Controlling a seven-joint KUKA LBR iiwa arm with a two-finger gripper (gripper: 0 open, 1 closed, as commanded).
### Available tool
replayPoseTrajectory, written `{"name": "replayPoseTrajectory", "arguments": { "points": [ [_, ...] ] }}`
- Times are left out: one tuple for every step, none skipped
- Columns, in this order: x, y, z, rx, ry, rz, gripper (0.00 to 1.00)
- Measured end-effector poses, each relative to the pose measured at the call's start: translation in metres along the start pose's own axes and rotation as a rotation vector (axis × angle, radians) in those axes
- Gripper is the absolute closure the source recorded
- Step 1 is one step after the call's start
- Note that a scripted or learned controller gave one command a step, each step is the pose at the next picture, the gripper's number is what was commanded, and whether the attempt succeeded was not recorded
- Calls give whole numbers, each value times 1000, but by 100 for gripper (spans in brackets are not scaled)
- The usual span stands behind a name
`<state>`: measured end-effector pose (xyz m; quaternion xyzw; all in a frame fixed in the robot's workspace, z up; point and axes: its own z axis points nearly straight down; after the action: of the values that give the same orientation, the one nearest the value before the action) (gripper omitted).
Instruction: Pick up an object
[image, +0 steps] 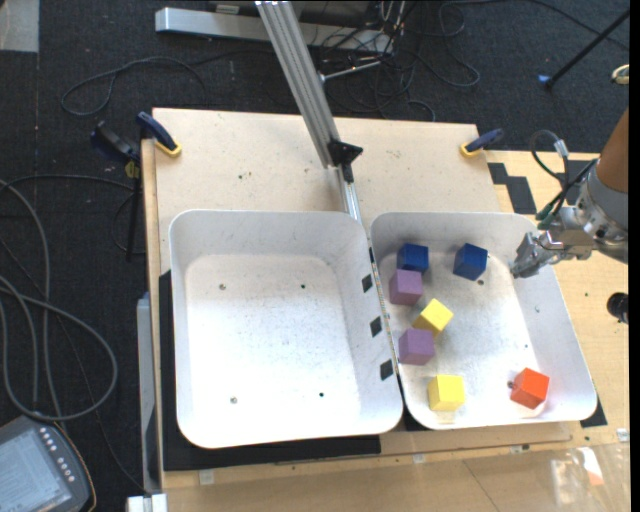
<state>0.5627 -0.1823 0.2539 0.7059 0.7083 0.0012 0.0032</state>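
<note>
Two shallow white bins are sitting side by side on a pale bench. The left bin is showing only its speckled floor, and the right bin is holding seven small blocks. Near its upper part, two blue cubes are lying a little apart. A purple cube is touching the left blue one from below. Lower, a yellow cube is sitting just beside a second purple cube. Another yellow cube is resting near the lower rim, and an orange-red block is lying in the lower right corner. The gripper is reaching in from the right edge of the frame and hanging over the bin's upper right rim, near the right blue cube.
</note>
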Motion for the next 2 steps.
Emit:
{"name": "replayPoseTrajectory", "arguments": {
  "points": [
    [55,9,11,5,4,-4,100],
    [113,20,5,4,4,-5,100]
  ]
}}
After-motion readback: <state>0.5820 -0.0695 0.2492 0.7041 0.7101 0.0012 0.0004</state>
